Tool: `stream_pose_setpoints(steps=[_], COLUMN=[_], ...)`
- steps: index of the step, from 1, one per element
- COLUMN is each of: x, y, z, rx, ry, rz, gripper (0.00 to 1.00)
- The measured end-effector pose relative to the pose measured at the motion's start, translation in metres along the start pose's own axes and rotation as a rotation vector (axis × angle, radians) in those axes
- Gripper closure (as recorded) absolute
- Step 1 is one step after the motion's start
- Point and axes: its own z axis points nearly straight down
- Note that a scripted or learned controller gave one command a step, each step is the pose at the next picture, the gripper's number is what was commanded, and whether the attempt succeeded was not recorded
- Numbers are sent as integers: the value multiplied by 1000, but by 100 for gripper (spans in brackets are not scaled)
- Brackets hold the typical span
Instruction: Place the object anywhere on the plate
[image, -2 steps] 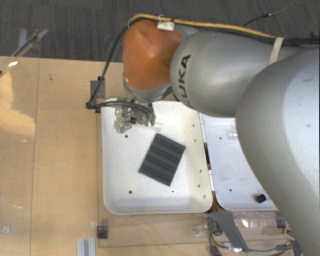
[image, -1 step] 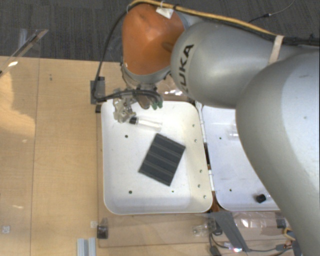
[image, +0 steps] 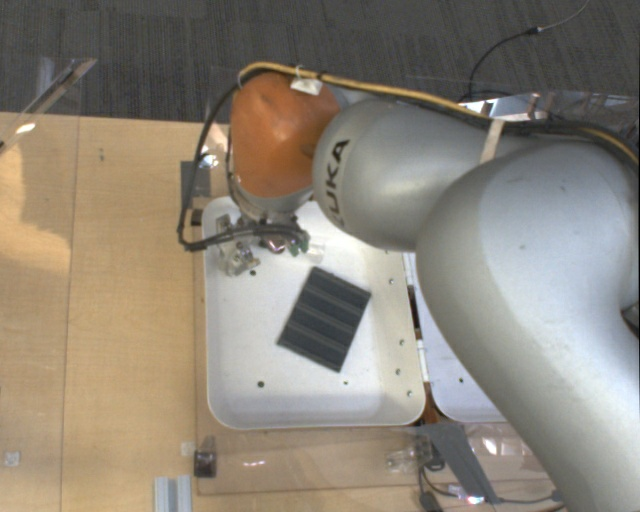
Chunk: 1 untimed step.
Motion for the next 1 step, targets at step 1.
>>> stream_pose_setpoints(steps=[1], x=[43], y=[26], z=[-27], rx=[-2], ry=[5], rz=[-268], gripper=[100])
